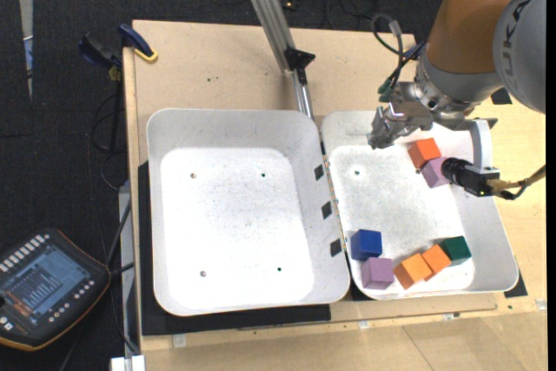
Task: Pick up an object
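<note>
Gripper (383, 135) is hovering over the right bin's (495, 269) far end, fingers' state unclear, near an orange block (424, 152), with five more blocks sitting inside.

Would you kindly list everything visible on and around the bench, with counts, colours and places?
bins: 2, white, side by side on the bench
orange blocks: 3, one at right bin's far side, two by its near edge
purple blocks: 2, one near edge, one paler beside the far orange block
blue block: 1, right bin, near left corner
green block: 1, right bin, near edge
clamp: 1, blue and yellow, bench's far left corner
metal pole: 1, grey, slanting down between the bins
pendant: 1, grey and orange, floor, left
arm: 1, grey and orange, from right
claw: 1, over right bin's far side
</note>
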Robot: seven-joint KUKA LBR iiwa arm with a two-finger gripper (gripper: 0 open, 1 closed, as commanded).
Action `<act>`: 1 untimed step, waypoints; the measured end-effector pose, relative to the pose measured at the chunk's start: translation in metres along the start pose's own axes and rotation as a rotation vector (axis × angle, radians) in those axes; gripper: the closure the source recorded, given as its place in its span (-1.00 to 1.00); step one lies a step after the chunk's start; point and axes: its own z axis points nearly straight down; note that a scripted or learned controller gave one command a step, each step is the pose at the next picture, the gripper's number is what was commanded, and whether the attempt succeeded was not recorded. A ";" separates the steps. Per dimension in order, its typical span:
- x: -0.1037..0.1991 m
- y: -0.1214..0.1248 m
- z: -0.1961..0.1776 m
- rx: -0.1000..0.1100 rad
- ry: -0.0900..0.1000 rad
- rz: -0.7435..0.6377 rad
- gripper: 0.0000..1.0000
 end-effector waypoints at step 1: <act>0.053 0.003 -0.004 0.001 0.000 0.000 1.00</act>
